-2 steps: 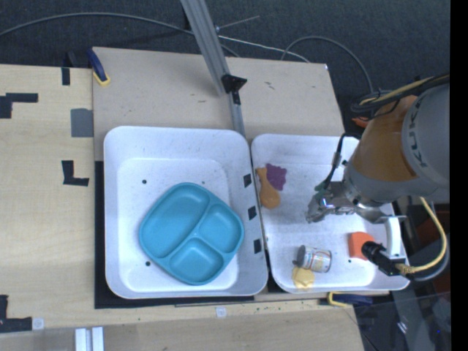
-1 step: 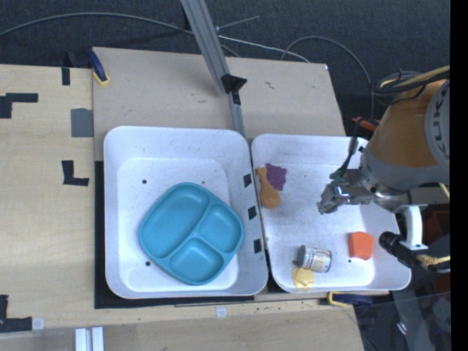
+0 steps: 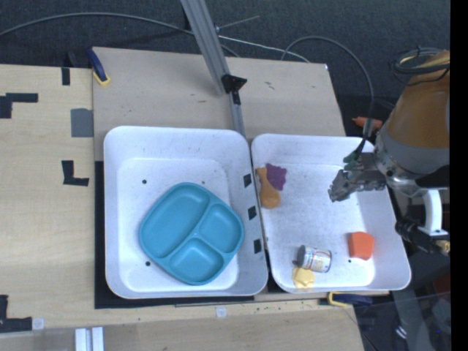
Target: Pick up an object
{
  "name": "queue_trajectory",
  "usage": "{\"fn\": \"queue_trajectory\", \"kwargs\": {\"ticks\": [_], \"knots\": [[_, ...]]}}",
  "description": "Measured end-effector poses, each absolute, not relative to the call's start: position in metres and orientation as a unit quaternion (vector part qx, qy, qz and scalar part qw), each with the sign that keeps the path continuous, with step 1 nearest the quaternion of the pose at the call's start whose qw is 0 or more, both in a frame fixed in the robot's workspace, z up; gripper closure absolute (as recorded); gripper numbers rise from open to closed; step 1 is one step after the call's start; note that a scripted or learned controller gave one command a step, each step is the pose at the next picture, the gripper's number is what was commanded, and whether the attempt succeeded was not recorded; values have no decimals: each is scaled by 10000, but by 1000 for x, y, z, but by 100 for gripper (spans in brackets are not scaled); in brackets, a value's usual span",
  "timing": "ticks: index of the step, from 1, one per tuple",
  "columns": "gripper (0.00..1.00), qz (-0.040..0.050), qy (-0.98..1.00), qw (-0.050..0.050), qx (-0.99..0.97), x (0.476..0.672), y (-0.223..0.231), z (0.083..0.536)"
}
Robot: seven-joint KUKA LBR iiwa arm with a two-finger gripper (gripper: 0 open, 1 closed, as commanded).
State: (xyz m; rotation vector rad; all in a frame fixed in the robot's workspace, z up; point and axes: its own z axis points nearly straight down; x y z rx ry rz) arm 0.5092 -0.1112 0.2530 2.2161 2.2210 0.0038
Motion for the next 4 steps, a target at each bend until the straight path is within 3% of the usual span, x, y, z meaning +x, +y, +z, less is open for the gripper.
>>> {"fn": "queue_trajectory", "kwargs": {"ticks": [3, 4], "knots": [[100, 2, 7099, -11, 7043, 554, 36, 251], [100, -7, 7098, -12, 7044, 558, 96, 237]]}}
